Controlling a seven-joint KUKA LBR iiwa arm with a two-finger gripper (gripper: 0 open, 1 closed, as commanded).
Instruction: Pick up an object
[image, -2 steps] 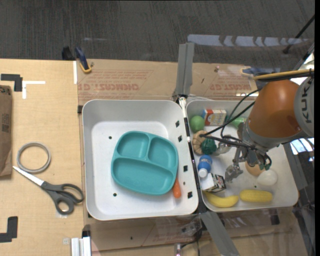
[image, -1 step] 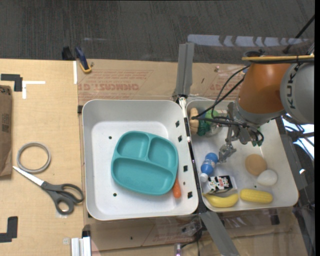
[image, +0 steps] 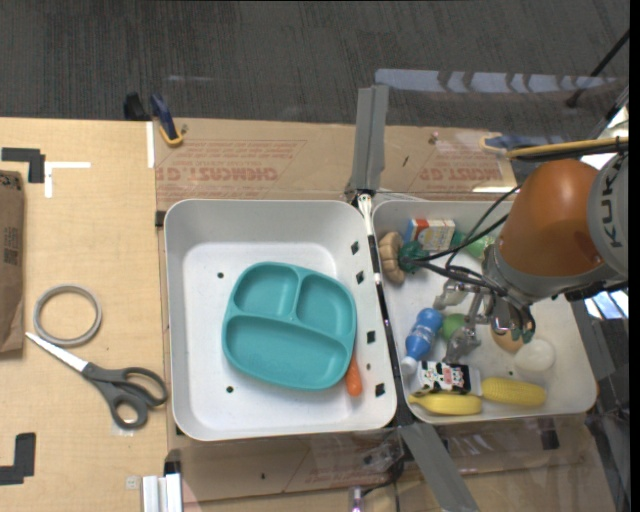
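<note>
While the gripper (image: 470, 330) hangs low in the right bin (image: 570, 400), its grip impossible to judge, nearby lie: blue bottle (image: 424, 331) just left; banana (image: 448, 403) and corn cob (image: 513, 391) below; teal plate (image: 290, 325) in the left bin (image: 190, 300).

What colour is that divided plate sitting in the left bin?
Teal, all over. The divided plate shows plainly in the camera view.

L bin (image: 190, 300): divided plate (image: 290, 325) inside, carrot (image: 353, 379) at its R edge | R bin (image: 570, 395): bottle (image: 424, 331) near L wall, banana (image: 447, 403) + corn (image: 513, 391) along front, carton (image: 434, 234) at back | worktop (image: 80, 210) L of bins: tape roll (image: 67, 314) behind scissors (image: 110, 380)
</note>
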